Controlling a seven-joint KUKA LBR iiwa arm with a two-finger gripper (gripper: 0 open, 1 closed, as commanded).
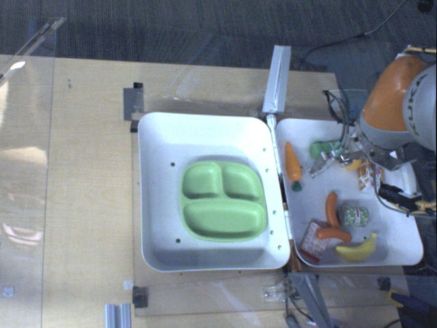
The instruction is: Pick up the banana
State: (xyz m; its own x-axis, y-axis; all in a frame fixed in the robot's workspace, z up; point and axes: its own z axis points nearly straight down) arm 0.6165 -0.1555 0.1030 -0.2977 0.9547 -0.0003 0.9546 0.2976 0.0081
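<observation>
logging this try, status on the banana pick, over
Gripper over right bin's far side, nothing seen between fingers. Banana lying at near edge, untouched. Sausages and small can crowd beside it.

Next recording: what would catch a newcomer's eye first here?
The green divided tray stands out, alone in the middle of the left bin. Next comes the arm's orange band at the right edge, above the right bin, where the yellow banana lies near the front edge among small items.
</observation>
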